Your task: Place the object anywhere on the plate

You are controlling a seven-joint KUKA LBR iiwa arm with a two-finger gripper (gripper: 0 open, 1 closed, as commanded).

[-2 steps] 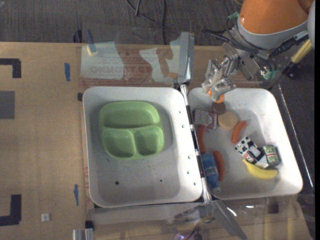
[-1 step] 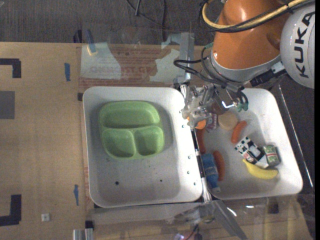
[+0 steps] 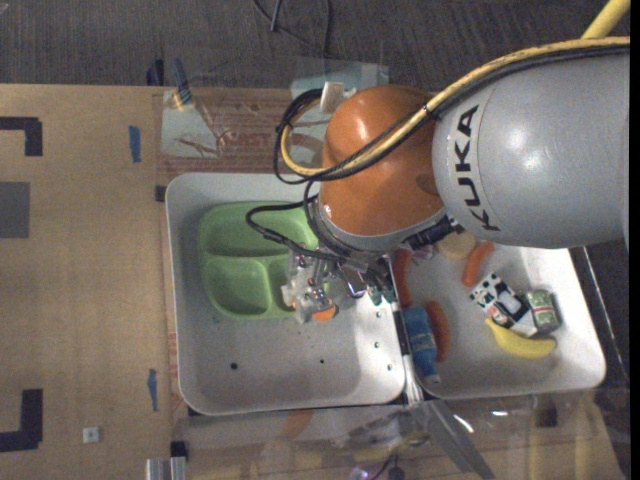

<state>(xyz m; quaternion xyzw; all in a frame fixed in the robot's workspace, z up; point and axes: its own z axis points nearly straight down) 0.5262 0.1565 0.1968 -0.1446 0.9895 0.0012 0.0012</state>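
1. Arm (image 3: 520, 148): grey KUKA body w/ orange band, enters from right side of view and covers upper centre of scene. Yellow cable (image 3: 440, 98) runs over the orange section.

2. Claw (image 3: 318, 293): sits below the orange band, over the left bin (image 3: 200, 388), at the lower-right corner of the plate. Metal parts of claw are cluttered and partly blurred; open/closed condition cannot be determined from this view.

3. Plate (image 3: 235, 268): green, compartmented, lies in upper-left area of left bin. Right portion hidden under arm.

4. Task object: small orange item (image 3: 324, 315) visible just below the claw, at plate's lower-right edge. Cannot tell whether it rests on the plate rim, on the bin floor, or is gripped; contact w/ claw not resolvable.

5. Right bin (image 3: 585, 358) contents:
   - banana (image 3: 520, 343), yellow, near centre-right;
   - black-and-white patterned item (image 3: 500, 298), touching banana's upper side;
   - small green-and-red carton (image 3: 543, 310), just beside the patterned item;
   - orange carrot-like piece (image 3: 478, 262), above those, tilted;
   - blue item (image 3: 418, 333) and red-orange item (image 3: 437, 330), side by side near the wall shared w/ left bin.

6. Counter (image 3: 80, 268): brown surface, left of bins, w/ black corner marks and blue tape bits (image 3: 134, 143).
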